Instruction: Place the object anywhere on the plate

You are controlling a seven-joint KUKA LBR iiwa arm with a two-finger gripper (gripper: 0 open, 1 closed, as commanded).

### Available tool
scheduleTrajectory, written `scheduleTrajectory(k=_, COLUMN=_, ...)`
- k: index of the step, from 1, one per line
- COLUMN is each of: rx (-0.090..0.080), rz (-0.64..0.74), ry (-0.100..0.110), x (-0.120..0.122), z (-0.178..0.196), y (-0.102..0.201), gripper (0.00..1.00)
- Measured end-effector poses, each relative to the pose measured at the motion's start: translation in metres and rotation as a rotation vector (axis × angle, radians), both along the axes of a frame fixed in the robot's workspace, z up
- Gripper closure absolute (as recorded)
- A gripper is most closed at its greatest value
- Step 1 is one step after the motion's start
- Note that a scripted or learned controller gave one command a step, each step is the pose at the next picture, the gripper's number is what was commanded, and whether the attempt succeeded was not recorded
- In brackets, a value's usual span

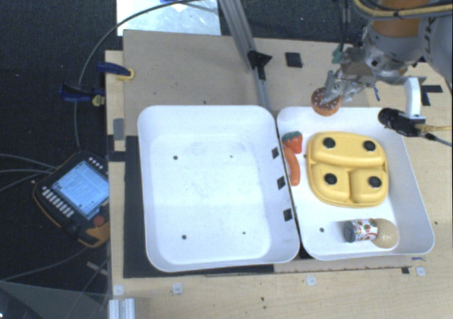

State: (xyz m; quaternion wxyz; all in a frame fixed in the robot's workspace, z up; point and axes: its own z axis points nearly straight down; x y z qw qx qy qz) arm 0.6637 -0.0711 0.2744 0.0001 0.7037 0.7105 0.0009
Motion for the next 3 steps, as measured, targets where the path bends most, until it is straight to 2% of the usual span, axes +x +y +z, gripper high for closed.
scheduleTrajectory(k=2, rx=0.0, rz=0.0, ry=0.001, x=0.0, z=-0.039, y=0.096, gripper=1.0)
scheduleTrajectory(k=3, rx=0.002, rz=0.001, ry=-0.001, x=-0.002, z=-0.035, y=0.153, gripper=1.0)
